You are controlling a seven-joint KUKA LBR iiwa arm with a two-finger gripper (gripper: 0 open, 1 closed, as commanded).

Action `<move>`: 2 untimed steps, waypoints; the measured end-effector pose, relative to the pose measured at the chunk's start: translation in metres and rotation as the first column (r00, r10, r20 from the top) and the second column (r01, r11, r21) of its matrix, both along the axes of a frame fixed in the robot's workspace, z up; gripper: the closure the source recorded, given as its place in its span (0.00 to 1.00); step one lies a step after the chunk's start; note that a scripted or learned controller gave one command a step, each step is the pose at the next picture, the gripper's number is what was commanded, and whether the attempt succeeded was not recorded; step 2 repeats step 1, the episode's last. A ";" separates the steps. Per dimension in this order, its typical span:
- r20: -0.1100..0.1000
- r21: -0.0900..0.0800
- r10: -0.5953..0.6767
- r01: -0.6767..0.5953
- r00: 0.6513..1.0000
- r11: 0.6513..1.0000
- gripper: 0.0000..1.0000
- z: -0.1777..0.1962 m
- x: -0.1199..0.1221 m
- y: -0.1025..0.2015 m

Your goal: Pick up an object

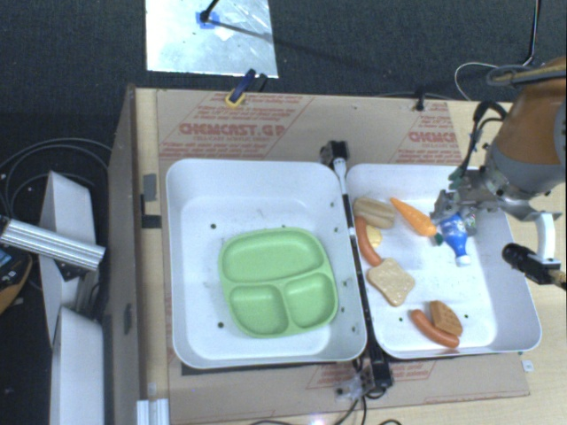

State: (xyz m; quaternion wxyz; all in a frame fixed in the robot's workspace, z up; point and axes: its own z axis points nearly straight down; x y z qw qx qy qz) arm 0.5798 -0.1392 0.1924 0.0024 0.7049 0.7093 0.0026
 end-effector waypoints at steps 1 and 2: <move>-0.004 0.001 -0.001 0.001 1.000 1.000 1.00 0.011 0.036 0.086; -0.004 0.001 -0.001 0.001 1.000 1.000 1.00 0.011 0.036 0.086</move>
